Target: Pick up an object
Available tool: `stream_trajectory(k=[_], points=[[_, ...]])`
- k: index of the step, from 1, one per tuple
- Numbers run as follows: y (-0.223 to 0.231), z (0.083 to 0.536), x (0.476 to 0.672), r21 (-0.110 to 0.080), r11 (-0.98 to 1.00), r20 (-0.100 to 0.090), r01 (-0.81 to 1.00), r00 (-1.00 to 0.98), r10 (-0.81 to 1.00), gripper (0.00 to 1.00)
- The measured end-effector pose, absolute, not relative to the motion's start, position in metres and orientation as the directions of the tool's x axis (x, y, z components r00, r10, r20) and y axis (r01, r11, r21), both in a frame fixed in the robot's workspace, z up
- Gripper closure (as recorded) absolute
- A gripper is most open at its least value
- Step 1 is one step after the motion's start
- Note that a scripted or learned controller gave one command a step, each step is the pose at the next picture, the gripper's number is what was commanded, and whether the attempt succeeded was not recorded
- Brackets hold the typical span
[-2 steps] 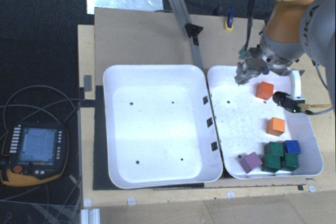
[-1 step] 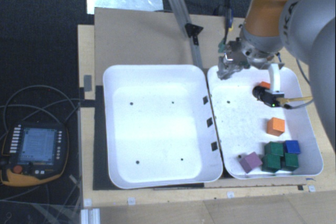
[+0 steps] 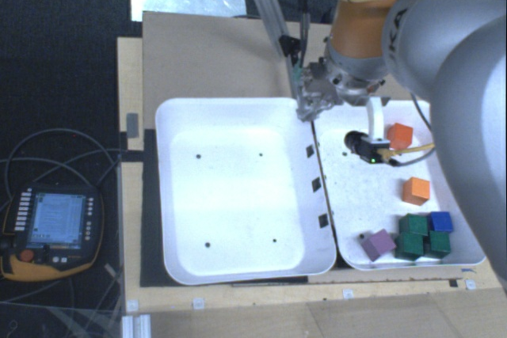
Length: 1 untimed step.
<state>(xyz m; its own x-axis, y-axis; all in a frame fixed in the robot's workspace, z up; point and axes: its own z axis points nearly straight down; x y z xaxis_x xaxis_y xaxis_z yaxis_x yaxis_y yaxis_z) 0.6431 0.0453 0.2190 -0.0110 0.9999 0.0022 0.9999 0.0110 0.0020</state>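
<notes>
The right bin [image 3: 360, 194] holds several small blocks. One orange block [image 3: 400, 134] lies near its back. A second orange block [image 3: 416, 190] sits mid-right. At the front are a purple block [image 3: 379, 244], green blocks [image 3: 412, 233] and a blue block [image 3: 441, 222], packed close together. My gripper [image 3: 307, 108] hangs at the back end of the divider between the two bins, well left of and apart from all the blocks. I see no block at its tip.
The left bin [image 3: 230, 194] is white with a few dark specks. A black part with a green light [image 3: 360, 145] hangs off the wrist over the right bin. A teach pendant [image 3: 51, 229] and cables lie off the bench at left.
</notes>
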Motion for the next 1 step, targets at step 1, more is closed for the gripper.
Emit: stream_trajectory(k=[1], points=[[0.0913, 0.2314, 0.6496, 0.004, 0.01, 0.003, 1.0, -0.01, 1.0, 1.0]])
